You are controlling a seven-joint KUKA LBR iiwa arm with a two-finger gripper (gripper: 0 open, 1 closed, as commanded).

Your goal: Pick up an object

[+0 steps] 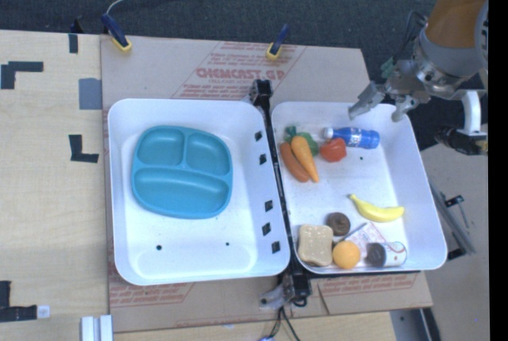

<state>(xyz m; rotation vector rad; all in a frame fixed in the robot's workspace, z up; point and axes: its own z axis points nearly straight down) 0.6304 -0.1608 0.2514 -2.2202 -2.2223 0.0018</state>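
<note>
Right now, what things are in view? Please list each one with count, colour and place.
bins: 2, white, side by side on the bench
tray: 1, blue, left bin
carrots: 2, orange, right bin, far left
tomato: 1, red, beside the carrots
bottle: 1, blue, right bin, far side
banana: 1, yellow, right bin, right side
bread: 1, tan, near left corner
orange: 1, orange, next to the bread
clamps: 2, blue and yellow, far bench edge
gripper: 1, grey, open, above the right bin's far edge

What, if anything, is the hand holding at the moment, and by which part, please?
Nothing is held. The hand hangs open above the right bin's far edge, apart from the blue bottle lying below it.
</note>
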